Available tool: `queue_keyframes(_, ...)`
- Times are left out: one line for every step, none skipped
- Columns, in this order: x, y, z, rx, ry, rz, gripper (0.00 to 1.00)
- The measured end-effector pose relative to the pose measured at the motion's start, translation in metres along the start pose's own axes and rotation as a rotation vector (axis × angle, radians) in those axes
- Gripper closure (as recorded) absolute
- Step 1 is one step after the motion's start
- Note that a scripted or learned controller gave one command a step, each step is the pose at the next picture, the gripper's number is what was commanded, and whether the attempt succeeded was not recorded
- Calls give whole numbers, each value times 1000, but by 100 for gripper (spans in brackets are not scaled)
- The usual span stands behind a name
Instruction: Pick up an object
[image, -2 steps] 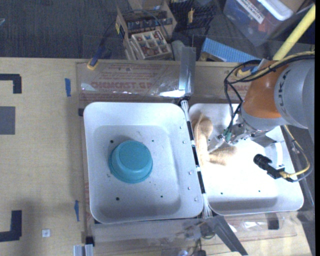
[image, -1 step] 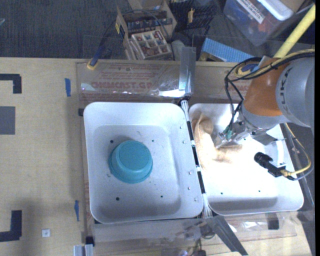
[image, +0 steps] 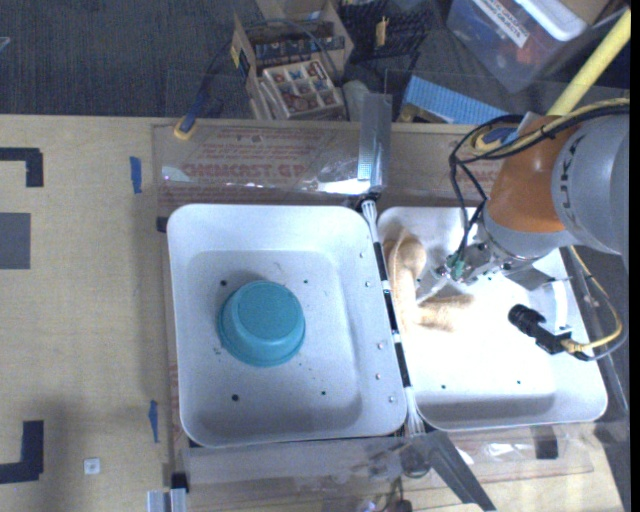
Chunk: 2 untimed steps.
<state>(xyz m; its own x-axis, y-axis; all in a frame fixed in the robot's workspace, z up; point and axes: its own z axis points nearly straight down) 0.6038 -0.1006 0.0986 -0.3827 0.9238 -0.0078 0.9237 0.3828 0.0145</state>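
Teal plastic bowl (image: 262, 322) sits upside down at the middle of the left white bin (image: 200, 240). In the right white bin (image: 520, 400) I see pale tan wooden pieces (image: 415, 280) against its left wall, upper part. My pincer (image: 448, 282) hangs low just beside them, apparently touching; I cannot tell its state. Grey arm (image: 590, 190) enters from upper right.

Robotics lab; taped bench (image: 80, 330), cabled arm (image: 570, 190), twin bins (image: 190, 240).
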Motion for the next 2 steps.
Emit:
queue_keyframes(11,-24,7,0,0,-47,0)
queue_keyframes(11,-23,-1,0,2,-44,100)
